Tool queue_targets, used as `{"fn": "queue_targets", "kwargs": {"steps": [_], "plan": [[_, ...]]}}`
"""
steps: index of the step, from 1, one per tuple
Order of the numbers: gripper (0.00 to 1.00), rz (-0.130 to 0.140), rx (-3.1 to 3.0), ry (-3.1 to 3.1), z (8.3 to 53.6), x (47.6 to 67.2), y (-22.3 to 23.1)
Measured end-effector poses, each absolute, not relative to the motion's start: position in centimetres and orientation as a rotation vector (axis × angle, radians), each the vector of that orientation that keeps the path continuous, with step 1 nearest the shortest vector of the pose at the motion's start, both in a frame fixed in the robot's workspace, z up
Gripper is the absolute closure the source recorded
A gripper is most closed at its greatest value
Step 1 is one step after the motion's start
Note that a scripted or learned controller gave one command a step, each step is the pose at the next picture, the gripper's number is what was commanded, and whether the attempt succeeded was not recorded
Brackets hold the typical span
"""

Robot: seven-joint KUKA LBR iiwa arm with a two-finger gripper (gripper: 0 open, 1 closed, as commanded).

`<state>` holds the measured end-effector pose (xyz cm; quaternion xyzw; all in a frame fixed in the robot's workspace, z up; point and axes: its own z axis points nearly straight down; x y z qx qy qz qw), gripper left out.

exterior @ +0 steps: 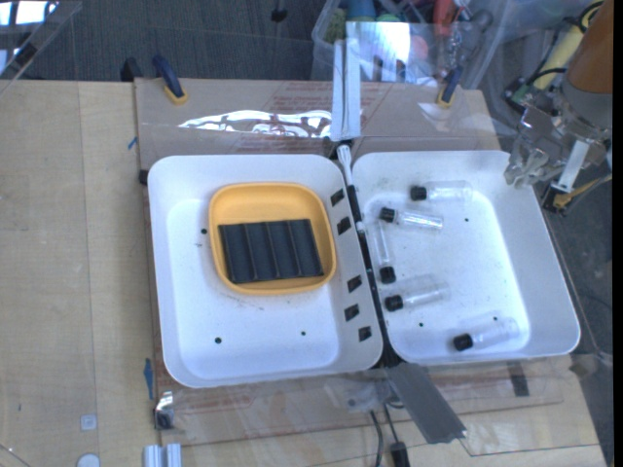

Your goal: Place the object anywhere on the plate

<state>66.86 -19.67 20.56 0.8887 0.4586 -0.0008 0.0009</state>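
Pincer (526, 170) hovers past the right bin's (545, 261) far corner, carrying nothing (can't tell its state). Vials (419, 220) lie scattered there; I'd grab one mid-body, then drop it onto the plate (271, 197).

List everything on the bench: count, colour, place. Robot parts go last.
White bins: 2, side by side; left bin, right bin.
Plate: 1, yellow-orange, in the left bin.
Dark ridged insert: 1, black, lying on the plate.
Clear vials with black caps: 5, all in the right bin: one near the back, one just below it, one along the left wall, one mid-bin, one near the front.
Black clips: a row, on the seam between the bins.
Clear storage tub: 1, mixed coloured items inside, behind the bench.
Gripper: 1, grey metal, above the right bin's back right corner.
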Motion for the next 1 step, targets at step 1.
{"fn": "queue_targets", "kwargs": {"steps": [1], "plan": [[1.00,0.002,2.676,1.640,28.22,62.16,-21.58]]}}
